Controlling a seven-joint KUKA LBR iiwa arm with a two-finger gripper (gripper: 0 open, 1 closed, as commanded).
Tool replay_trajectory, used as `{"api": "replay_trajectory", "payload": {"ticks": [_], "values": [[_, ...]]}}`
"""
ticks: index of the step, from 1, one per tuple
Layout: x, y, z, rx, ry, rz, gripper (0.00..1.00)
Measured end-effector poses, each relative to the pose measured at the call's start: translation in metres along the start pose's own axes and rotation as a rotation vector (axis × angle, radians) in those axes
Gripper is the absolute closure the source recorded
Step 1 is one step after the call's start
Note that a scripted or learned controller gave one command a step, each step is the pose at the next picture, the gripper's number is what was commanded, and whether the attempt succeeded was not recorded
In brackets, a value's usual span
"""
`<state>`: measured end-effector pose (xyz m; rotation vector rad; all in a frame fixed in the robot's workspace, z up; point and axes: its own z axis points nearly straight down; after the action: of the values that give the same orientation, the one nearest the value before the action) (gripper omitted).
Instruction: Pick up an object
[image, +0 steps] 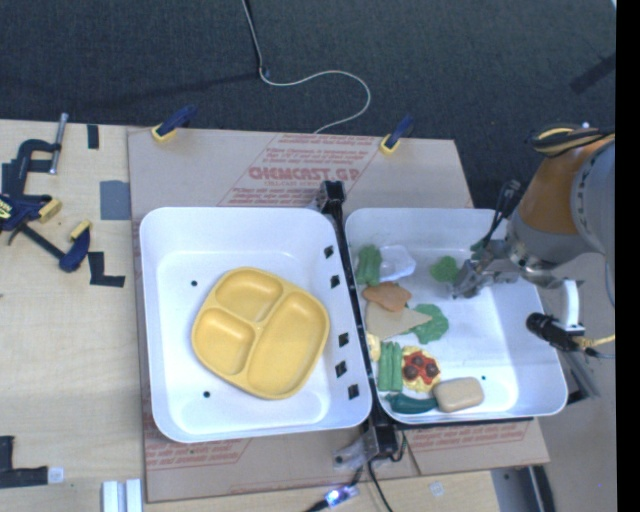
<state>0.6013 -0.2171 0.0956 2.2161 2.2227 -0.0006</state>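
Observation:
The right bin (500, 340) holds several toy foods along its left side: a green piece (369, 265), a clear wrapper (396, 263), a brown leaf-like piece (386, 296), a beige slice (395, 320), a green leafy piece (433, 322), a green pod (388, 365), a red and yellow piece (419, 368), a tan bun (459, 394) and a small green piece (444, 268). My gripper (468, 280) hangs over the bin's upper right part, just right of the small green piece. Nothing is visible between its fingers.
The left bin (170, 300) holds a yellow divided tray (261, 331). Black dividers (345, 300) run between the bins. The arm (560, 200) enters from the right over the right bin's rim. Clamps (35, 205) lie on the bench at far left.

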Motion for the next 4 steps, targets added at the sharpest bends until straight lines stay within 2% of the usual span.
{"api": "replay_trajectory", "payload": {"ticks": [1, 2, 3, 4], "values": [[-0.002, -0.006, -0.044, 0.000, 0.002, 0.003, 1.00], [-0.006, -0.004, -0.107, -0.002, 0.001, 0.002, 1.00], [-0.005, -0.003, -0.129, 0.002, 0.003, 0.001, 1.00], [0.046, -0.011, -0.120, 0.004, 0.002, 0.000, 1.00]]}}
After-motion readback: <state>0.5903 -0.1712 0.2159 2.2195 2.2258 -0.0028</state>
